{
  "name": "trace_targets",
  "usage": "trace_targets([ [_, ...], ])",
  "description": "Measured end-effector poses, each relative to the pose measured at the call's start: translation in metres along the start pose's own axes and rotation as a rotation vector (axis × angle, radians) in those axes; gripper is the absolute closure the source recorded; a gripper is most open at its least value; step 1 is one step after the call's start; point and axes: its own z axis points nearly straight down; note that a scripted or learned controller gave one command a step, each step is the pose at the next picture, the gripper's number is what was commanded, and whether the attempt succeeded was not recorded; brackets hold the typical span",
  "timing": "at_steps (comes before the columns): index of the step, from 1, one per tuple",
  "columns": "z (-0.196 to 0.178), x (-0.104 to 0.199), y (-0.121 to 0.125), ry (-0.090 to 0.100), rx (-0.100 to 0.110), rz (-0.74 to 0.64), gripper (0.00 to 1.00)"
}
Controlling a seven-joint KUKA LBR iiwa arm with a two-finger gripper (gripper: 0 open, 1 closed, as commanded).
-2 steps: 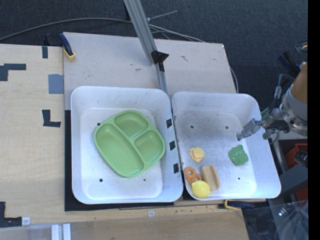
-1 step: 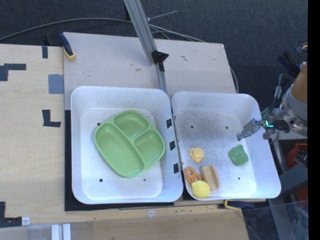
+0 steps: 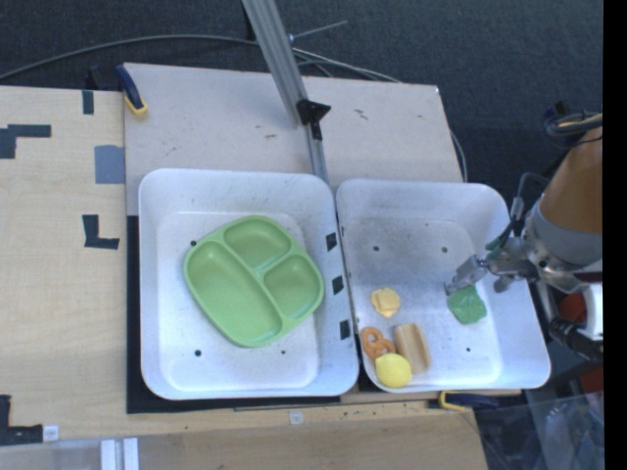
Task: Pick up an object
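Now tool [image 3: 470, 280] just above green object [image 3: 467, 306]; its axis unclear.

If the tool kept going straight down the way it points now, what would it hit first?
Most likely the green item, which lies right under the tool in the right bin. Depth is hard to judge from this slanted view, so it could land just beside it on the bin floor.

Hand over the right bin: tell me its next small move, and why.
Probably a short drop straight down onto the green piece. The hand sits right at that piece's upper edge, near the right bin's right wall, while the other food items lie farther left by the front edge. Whether the piece is already gripped cannot be told from this view.
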Motion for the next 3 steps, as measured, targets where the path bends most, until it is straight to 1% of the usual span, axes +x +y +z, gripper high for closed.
trace_targets([
  [1,0.046,-0.004,0.004,-0.001,-0.001,0.000,0.00],
  [2,0.076,-0.005,0.005,-0.008,-0.011,0.001,0.00],
  [3,0.064,-0.004,0.005,-0.006,-0.012,-0.001,1.00],
])
